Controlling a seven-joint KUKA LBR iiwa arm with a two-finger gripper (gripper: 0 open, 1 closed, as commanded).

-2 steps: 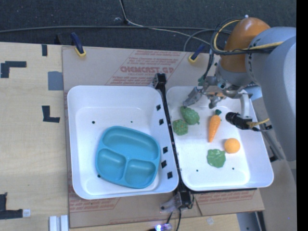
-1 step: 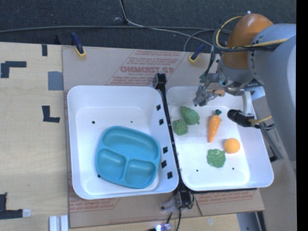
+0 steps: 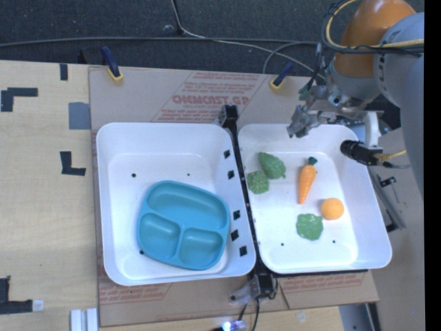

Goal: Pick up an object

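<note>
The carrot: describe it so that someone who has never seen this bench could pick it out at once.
Of the two white bins, take the right bin, the one without the blue tray. Near its middle lies the carrot, its green tip toward the far rim. It is the one long, tapered orange thing there: the orange ball beside it is round, and the other three pieces are green lumps.

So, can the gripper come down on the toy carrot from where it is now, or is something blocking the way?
Probably yes. The gripper hangs above the right bin's far edge, and the carrot lies alone on the floor, apart from the green pieces and the orange ball.
</note>
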